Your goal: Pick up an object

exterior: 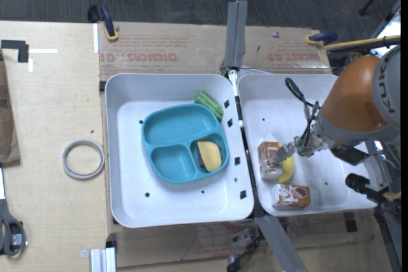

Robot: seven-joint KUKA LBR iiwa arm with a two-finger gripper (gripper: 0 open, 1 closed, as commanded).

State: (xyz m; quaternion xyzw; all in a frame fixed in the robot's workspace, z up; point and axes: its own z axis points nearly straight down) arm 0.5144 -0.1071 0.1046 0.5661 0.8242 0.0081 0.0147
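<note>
In the right bin (331, 185), an orange-and-white carton (268, 155) lies near the left wall, with a yellow banana-shaped piece (288, 171) against its right side. A second orange-and-white carton (292, 196) lies just below them. My gripper (282, 158) reaches in from the right and sits low over the seam between the first carton and the yellow piece, touching or nearly touching both. Nothing is visibly lifted. The orange band of the arm (357, 102) hangs over the right half of that bin.
The left bin (124, 194) holds a blue divided plate (167, 137) with a yellow item (210, 154) in its right compartment and a green item (209, 104) by its upper right rim. A tape ring (83, 158) and scissors (11, 232) lie on the bench at left.
</note>
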